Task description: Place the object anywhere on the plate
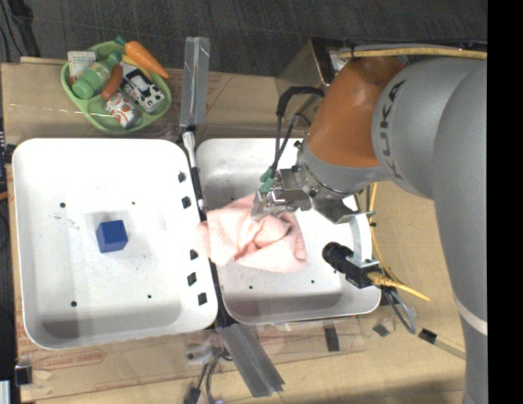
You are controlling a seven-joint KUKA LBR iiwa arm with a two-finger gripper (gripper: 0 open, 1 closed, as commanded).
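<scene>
Tool (274, 202) is down on pink cloth (259, 238) in right bin (244, 162); its grip state cannot be told. Blue cube (112, 235) sits in left bin (42, 225).

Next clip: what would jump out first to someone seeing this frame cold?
The big grey arm with its orange band dominates the right side, its gripper down on a crumpled pink cloth in the right bin, the cloth spilling toward the divider between the bins. In the left bin a small blue cube sits alone. Behind that bin, a green bowl holds toy food, a carrot among it.
</scene>
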